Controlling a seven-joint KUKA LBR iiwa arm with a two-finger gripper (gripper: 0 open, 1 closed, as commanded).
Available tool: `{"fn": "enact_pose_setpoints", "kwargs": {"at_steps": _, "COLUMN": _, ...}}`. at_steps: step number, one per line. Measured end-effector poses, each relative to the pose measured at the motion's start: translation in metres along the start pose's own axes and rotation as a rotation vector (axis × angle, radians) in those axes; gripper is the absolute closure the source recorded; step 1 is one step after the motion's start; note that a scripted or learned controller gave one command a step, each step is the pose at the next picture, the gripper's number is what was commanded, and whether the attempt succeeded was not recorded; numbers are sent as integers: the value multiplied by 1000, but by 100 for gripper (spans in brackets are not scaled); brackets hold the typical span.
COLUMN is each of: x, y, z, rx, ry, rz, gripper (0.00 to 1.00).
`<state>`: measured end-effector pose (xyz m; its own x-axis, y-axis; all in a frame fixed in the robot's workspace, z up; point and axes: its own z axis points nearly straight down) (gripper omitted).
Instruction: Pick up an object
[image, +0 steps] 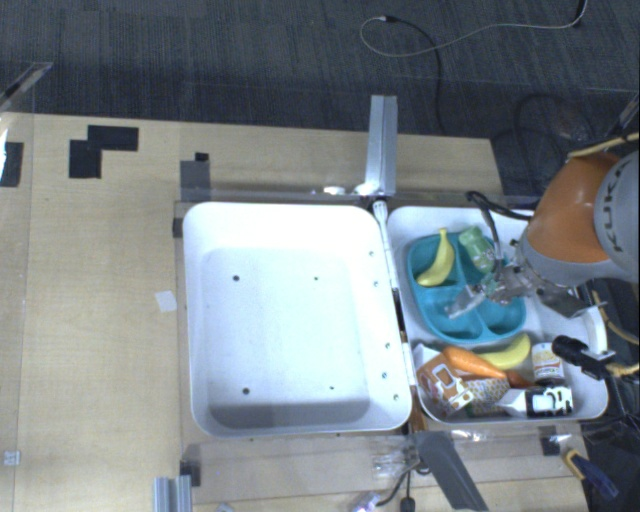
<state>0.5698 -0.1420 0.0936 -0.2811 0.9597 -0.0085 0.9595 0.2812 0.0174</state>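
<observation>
My gripper (476, 294) hangs low over the blue divided plate (502, 320) in the right bin (594, 408), reaching in from the right. A yellow banana (437, 262) lies in the plate's far-left section, just left of the gripper. A green object (472, 250) sits beside it at the plate's back, partly hidden by the wrist. Nearer the front lie an orange carrot (470, 362), a second banana (508, 352), a brown snack packet (446, 386), a small tin (545, 362) and a black-and-white item (550, 402). I see nothing held.
The left bin (280, 320) adjoins the right one along a shared rim. A metal post (382, 140) stands behind the bins. The arm's orange band (570, 210) and grey wrist cover the right bin's back right corner.
</observation>
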Motion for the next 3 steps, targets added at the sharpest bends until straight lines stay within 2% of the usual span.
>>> {"fn": "enact_pose_setpoints", "kwargs": {"at_steps": 1, "x": 9, "y": 10, "z": 0, "rx": -2, "ry": -4, "rz": -121, "gripper": 0}}
{"fn": "enact_pose_setpoints", "kwargs": {"at_steps": 2, "x": 18, "y": -79, "z": -25, "rx": 11, "ry": 7, "rz": -256, "gripper": 0}}
{"fn": "enact_pose_setpoints", "kwargs": {"at_steps": 3, "x": -10, "y": -78, "z": -3, "rx": -10, "ry": -5, "rz": -459, "gripper": 0}}
